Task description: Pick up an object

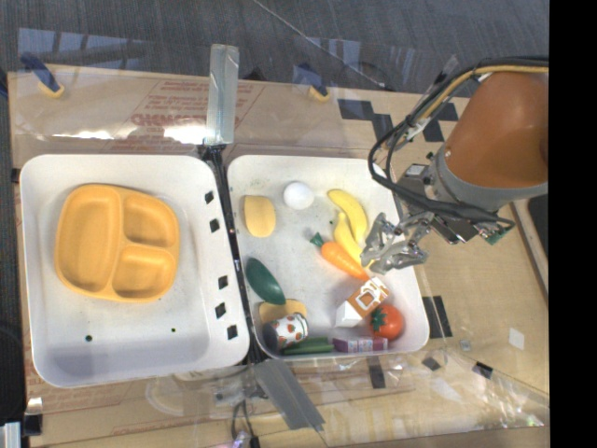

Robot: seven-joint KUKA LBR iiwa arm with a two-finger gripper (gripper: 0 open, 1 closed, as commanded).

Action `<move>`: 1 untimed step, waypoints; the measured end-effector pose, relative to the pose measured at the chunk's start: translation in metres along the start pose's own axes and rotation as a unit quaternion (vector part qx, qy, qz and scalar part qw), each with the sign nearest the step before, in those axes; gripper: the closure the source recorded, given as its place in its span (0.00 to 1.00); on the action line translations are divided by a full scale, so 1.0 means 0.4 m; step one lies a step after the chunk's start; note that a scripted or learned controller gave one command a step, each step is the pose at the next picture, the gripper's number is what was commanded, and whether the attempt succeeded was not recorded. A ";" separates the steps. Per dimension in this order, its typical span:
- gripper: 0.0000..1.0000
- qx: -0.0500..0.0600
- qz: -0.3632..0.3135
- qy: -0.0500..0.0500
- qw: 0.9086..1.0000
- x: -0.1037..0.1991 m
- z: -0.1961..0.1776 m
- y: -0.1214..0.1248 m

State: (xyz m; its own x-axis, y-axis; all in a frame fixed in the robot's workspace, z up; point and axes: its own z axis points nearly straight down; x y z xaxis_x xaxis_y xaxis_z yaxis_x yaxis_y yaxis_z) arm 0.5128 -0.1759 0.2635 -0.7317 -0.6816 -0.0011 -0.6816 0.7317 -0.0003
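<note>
On your left, the white bin (37, 250) holds a yellow divided plate (116, 242). In the right bin (280, 171) you see a pale oval piece (259, 216), a white ball (298, 195), a dark green piece (265, 281), then a banana (349, 220) and a carrot (341, 259). The pincer (390, 248) hangs just beside the banana, over the bin's right side; you cannot tell whether it is parted or clenched, and nothing shows in its grasp.
</note>
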 end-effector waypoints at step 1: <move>1.00 -0.002 0.086 0.001 0.996 -0.045 0.200 0.147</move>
State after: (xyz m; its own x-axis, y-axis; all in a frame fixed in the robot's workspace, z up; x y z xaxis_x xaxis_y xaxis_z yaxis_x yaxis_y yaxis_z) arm 0.4860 -0.1205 0.1835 -0.8374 -0.5465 0.0007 -0.5465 0.8374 0.0028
